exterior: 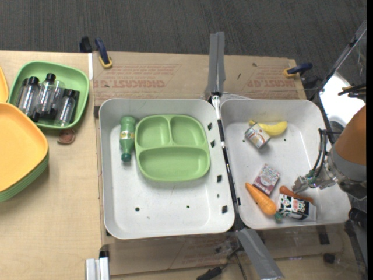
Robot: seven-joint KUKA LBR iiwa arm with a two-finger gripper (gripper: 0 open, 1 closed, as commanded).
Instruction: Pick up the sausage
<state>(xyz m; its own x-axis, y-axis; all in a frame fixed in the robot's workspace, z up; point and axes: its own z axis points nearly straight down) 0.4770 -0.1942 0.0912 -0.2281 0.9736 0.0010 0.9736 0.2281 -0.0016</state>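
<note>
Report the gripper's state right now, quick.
Gripper: cannot be told. It sits low in the right white bin, at the small reddish-orange sausage, beside the black-and-white carton.

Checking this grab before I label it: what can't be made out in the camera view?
- Gripper, camera view: too small and blurred to judge the finger gap or whether it touches the sausage.
- Sausage: its right end is hidden under the gripper.
- Arm: cut off by the right edge.
- Black-and-white carton: print too small to read.
- Small bottles in the green tray: labels too small.
</note>
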